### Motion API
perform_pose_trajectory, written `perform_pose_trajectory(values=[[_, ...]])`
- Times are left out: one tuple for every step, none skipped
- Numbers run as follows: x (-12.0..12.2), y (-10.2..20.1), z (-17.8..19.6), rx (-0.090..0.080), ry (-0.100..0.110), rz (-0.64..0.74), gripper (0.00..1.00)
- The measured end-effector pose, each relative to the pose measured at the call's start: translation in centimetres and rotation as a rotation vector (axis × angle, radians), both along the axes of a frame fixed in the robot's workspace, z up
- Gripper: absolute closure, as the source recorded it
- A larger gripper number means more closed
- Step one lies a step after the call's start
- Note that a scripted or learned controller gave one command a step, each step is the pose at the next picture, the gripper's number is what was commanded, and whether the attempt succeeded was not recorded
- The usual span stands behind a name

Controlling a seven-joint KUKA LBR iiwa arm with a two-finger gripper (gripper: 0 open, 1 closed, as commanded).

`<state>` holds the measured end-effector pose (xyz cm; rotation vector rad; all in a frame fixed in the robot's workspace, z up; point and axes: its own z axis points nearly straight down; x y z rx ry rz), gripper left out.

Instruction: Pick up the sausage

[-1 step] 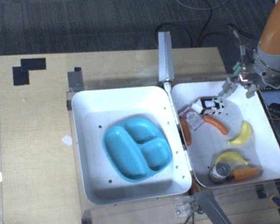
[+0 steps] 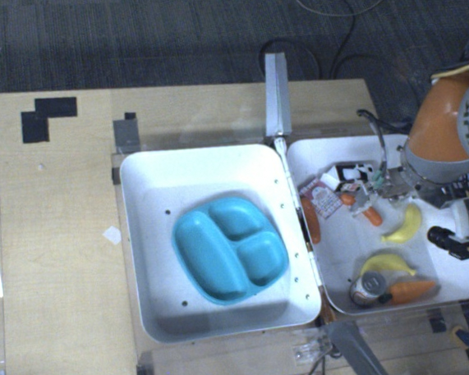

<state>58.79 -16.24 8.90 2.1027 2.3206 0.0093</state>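
Note:
The sausage (image 2: 310, 222) is a thin red-brown stick lying lengthwise against the left wall of the right bin (image 2: 340, 255). The gripper (image 2: 366, 185) hangs low over the upper middle of that bin, to the right of the sausage and a little farther back, apart from it. Between the two lies a crumpled snack packet (image 2: 323, 199). The grey wrist with its orange band (image 2: 439, 126) reaches in from the right.
A small orange piece (image 2: 372, 215) and a banana (image 2: 406, 225) lie just below the gripper. A second banana (image 2: 389, 262), a can (image 2: 366, 288) and a carrot (image 2: 411, 291) crowd the bin's front. The left bin (image 2: 148, 232) holds a blue divided plate (image 2: 228, 249).

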Motion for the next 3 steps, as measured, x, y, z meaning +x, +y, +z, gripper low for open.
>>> perform_pose_trajectory(values=[[0.2, 0.2, 1.2, 0.002, -0.005, 0.002, 1.00], [1.8, 0.8, 12.9, 0.000, 0.004, 0.209, 1.00], [2.0, 0.9, 14.0, -0.002, -0.003, 0.212, 1.00]])
